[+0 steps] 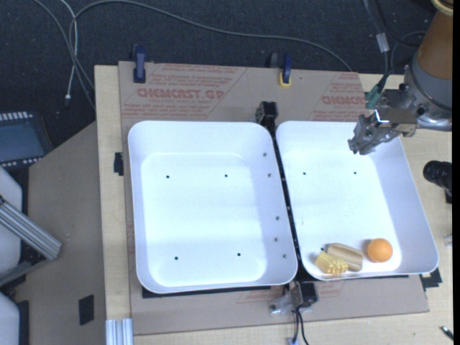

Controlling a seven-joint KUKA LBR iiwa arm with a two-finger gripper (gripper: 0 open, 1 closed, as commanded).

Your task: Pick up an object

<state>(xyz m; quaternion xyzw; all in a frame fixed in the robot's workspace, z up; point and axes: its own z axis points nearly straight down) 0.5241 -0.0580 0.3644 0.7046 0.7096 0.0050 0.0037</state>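
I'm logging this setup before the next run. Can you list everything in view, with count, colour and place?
White bins: 2, side by side on the bench; left bin, right bin.
Orange ball: 1, orange, near corner of the right bin.
Tan oblong piece: 1, beige, just left of the ball.
Yellow ridged piece: 1, yellow, touching the tan piece on its near side.
Cardboard sheet: 1, brown with red print, under the bins.
Clamps: 2, blue and blue-yellow, on the far edge of the sheet.
Cables: several, grey, on the dark floor beyond.
Arm: 1, grey with orange band, at right.
Gripper: 1, dark, above the right bin's far corner.
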